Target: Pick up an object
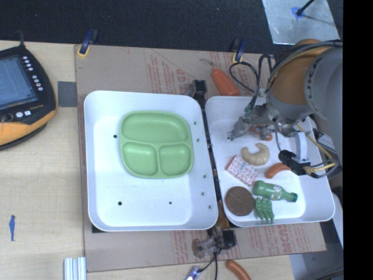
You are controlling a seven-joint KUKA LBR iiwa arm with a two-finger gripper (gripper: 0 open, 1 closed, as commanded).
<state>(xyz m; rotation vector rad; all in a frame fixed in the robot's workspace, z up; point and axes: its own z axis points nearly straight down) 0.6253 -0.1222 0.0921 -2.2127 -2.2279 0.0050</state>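
Candidate objects lie in the right bin [326,212]: croissant [256,153], pink wafer [241,169], brown cookie [239,200], green bottle [274,191], green fork-like piece [264,209], orange sausage [276,170]. All look like small plastic toy food: judged light, stiff, smooth, somewhat slippery, not fragile. Croissant is nearest the claw [238,130], just below it and apart; best taken across its narrow middle. Bottle would be taken across the body; cookie and wafer lie flat, and look hard to get fingers under.

Claw sits low over the bin's upper left part, nothing visibly between the fingers; cannot tell whether they are spread or closed, since they blur into cables and wrist.

A reddish item [260,132] under the wrist is mostly hidden. Left bin [99,156] holds a green divided plate [156,143]. Arm [309,86] covers the right bin's upper right corner.
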